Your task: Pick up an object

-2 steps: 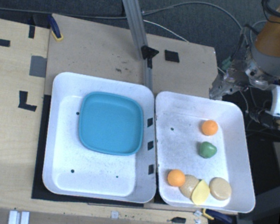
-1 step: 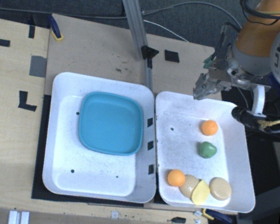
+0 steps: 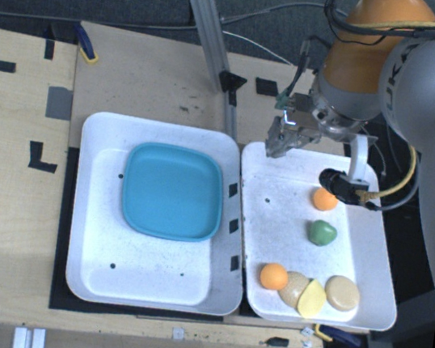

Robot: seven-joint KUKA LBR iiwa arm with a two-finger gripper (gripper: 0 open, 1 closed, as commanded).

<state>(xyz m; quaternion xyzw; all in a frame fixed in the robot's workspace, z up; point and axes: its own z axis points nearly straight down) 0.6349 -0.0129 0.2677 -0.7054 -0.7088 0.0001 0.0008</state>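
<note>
Basically we'd bring the end effector (image 3: 278, 144), parked empty over the right bin (image 3: 277, 211)'s top-left corner, straight onto the orange ball (image 3: 325, 199); how its tips stand, we cannot tell. Same bin: green ball (image 3: 323, 232), second orange ball (image 3: 273, 276), three pale lumps. Left bin (image 3: 100, 191): blue plate (image 3: 172, 191).

A robotics lab test bench.
A grey industrial arm with an orange band (image 3: 386, 40) reaches over a pale wooden benchtop (image 3: 0, 200) marked with black tape pieces (image 3: 39, 155), bearing two shallow white plastic bins (image 3: 79, 270), loose cables (image 3: 268, 9) and a slanted aluminium rail (image 3: 211, 33) against dark carpet.
</note>
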